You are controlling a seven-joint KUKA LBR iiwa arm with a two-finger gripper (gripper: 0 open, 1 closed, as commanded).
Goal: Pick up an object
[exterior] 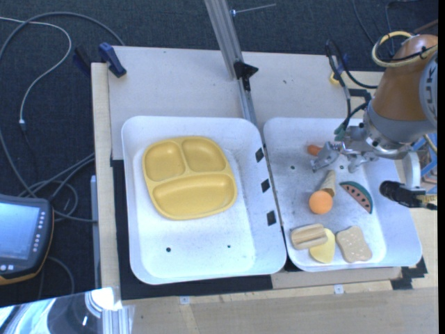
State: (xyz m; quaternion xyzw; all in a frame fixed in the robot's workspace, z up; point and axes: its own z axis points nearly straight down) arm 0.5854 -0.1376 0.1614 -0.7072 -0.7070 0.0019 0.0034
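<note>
Toy food, including an ice-cream cone [327, 181] and watermelon slice [357, 195], lies in the right bin [410, 236]. The gripper [338, 156] hangs just above the cone, fingers spread and holding nothing; the pickup remains undone.

Bench [174, 82] bearing two white bins [201, 263]

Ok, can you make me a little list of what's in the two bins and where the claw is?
left bin: yellow divided plate
right bin: orange ball, cone, watermelon slice, hot dog, cheese wedge, cracker
claw: over the right bin, above the cone
claw holding anything: cannot tell
</note>
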